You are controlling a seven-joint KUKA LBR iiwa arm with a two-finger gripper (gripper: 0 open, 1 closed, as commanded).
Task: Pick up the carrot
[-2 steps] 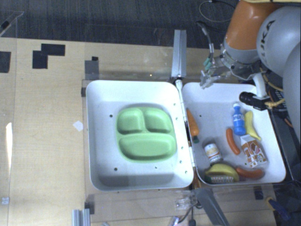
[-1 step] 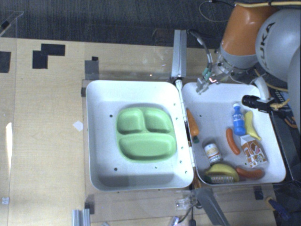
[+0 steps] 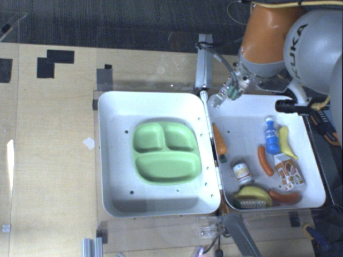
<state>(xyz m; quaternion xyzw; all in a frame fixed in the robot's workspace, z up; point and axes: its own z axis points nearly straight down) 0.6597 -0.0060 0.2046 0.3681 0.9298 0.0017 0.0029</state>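
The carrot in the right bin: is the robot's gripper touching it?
Apart. The camera view shows the gripper up near the bin's far corner, with bare white bin floor between it and the carrot lying along the left wall.

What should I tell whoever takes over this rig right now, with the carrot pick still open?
Gripper: over the back left corner of the right bin, nothing seen between its fingers; open or shut is unclear.
Carrot: lies along the right bin's left wall, in front of the gripper, green end toward the front.
Also in that bin: blue bottle, bananas, sausages, small jar, carton. Green divided tray sits in the left bin.
Done: no grasp.
Left: descend onto the carrot, close, lift; the wall beside it may crowd one finger.
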